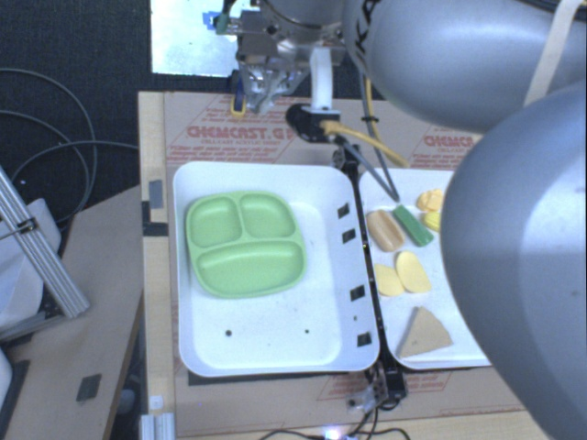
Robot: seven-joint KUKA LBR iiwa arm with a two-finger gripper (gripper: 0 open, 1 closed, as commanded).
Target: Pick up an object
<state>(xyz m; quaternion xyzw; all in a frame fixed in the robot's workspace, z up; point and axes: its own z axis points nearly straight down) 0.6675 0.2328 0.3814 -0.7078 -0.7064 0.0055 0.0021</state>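
Note:
The right bin holds several toy foods: a tan bread roll, a green stick-shaped piece, a yellow lumpy piece, two yellow chips and a tan wedge. My gripper hangs high above the bench's back edge, behind the left bin and far from these objects. Nothing shows between its fingers.
The left bin holds a green three-compartment plate. The grey arm covers the upper right and hides much of the right bin. A yellow cable and black hose run from the wrist over the bins' divider.

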